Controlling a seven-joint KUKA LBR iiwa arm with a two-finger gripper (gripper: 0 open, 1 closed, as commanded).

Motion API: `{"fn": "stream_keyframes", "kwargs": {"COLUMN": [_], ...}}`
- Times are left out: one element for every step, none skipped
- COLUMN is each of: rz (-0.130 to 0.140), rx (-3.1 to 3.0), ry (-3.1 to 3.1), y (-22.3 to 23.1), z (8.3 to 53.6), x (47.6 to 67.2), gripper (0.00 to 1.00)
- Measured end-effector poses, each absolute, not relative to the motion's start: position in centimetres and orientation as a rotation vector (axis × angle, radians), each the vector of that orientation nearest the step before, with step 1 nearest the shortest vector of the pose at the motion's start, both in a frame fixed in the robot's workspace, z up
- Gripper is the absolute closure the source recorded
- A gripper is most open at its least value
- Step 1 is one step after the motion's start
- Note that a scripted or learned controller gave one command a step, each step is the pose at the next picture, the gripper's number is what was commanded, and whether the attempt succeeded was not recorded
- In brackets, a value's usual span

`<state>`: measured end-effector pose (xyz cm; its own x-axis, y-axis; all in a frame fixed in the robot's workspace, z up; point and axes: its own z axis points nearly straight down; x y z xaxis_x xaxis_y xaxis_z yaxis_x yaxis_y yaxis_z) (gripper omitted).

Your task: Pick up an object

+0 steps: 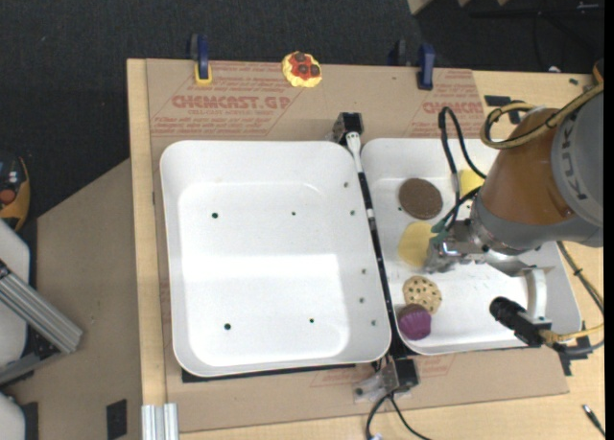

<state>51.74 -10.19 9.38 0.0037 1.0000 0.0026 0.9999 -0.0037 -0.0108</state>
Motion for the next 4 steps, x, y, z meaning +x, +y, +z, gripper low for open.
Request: {"fn": "stream_keyframes", "kwargs": {"rz": [-0.017, 0.0, 0.008, -0.001], "rx": [-2.224, -2.221, -2.219, -2.223], "ry": [-2.238, -2.222, -2.217, -2.223], "y": [-7.5, -7.8, -9.5, -9.5], "z": [19.2, 18.5, 10.8, 12.4], "x": [61.0, 60.4, 63.1, 63.3], "gripper": [1.0, 0.0, 0.0, 1.0]}}
